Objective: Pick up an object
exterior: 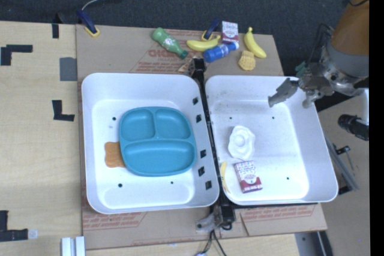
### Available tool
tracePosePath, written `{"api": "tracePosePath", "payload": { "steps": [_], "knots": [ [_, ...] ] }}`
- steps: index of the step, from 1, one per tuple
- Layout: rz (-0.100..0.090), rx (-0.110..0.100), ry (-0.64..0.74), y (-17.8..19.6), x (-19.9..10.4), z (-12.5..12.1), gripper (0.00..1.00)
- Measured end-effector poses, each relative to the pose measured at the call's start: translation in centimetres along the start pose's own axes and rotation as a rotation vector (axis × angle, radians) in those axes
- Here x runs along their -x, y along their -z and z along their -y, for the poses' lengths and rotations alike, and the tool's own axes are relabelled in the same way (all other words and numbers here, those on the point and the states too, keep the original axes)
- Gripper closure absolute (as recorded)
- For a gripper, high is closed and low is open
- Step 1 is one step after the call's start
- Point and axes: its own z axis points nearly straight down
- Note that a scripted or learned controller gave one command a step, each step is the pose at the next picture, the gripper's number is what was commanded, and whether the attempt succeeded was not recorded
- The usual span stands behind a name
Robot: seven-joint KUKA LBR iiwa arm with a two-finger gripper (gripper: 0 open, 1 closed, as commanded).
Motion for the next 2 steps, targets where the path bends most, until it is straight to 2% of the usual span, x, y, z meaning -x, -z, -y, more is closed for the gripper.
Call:
{"api": "tracePosePath", "payload": {
  "steps": [1, 2],
  "knots": [
    [-0.001, -0.004, 0.001, -14.3, -3.7, -1.8, 0.0],
    [0.001, 0.002, -0.001, -18.6, -4.5, -1.4, 0.0]
  ]
}}
